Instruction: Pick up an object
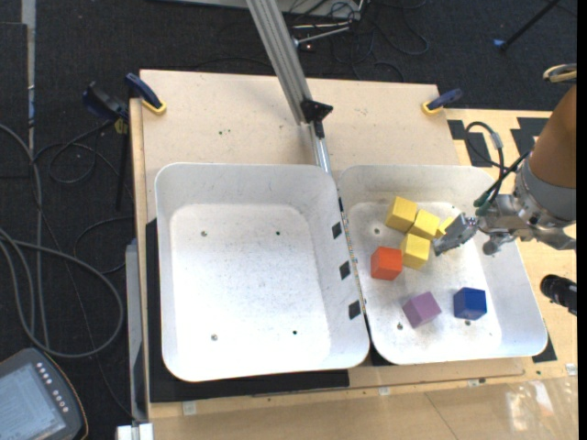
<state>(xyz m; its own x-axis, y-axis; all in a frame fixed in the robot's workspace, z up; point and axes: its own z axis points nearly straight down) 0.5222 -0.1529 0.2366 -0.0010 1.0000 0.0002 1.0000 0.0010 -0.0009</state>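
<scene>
1. The likeliest target is the cluster of yellow blocks (415,230) in the right bin (514,337), in its upper middle part. Three show plainly: one at the upper left, one to its right, one below; a fourth sliver of yellow peeks out just beside the pincer.

2. The pincer (453,235) sits at the right edge of that cluster, touching or nearly touching the nearest yellow block. Whether it is spread or closed cannot be told from this angle, and no block is visibly between its tips.

3. The blocks crowd each other, so a clean grasp calls for settling on one block only. The outermost one on the right looks the easiest, since its far side is free.

4. An orange block (387,263) lies just beside the lowest yellow one, to its left; pushing the cluster leftwards would likely jam things against it.

5. A purple block (422,308) and a blue block (470,302) stand apart nearer the front of the bin, each with room all round; either would probably be a simpler pick if the cluster resists.

6. The left bin (183,273) shares a divider wall with the right one. Both rest on the worktop (229,108).
</scene>
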